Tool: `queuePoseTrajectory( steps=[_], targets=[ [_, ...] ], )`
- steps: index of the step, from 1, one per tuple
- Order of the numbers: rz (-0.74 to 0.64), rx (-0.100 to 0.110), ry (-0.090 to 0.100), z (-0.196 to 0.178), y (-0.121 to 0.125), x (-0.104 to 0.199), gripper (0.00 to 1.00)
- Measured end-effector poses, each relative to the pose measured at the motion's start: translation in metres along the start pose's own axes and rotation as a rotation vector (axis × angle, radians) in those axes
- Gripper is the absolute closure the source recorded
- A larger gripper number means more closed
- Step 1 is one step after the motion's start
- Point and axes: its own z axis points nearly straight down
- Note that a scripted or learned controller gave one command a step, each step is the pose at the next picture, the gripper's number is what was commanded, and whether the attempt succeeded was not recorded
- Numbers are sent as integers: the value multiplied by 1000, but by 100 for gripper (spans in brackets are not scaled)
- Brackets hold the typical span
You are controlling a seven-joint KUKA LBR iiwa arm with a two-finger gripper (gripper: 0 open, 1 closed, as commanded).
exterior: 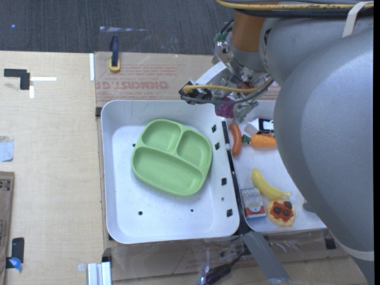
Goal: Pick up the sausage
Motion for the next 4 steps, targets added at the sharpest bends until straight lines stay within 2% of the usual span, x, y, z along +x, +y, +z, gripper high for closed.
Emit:
queuePoseTrajectory(
  steps=[1, 2, 3, 4],
  targets=[
    [332, 0, 0, -34, 32, -47, 100],
    [332, 1, -1, 4, 26, -3, 100],
    [91, 0, -1, 18, -31, 31, 100],
    [66, 0, -3, 54, -48, 34, 100]
  ],
)
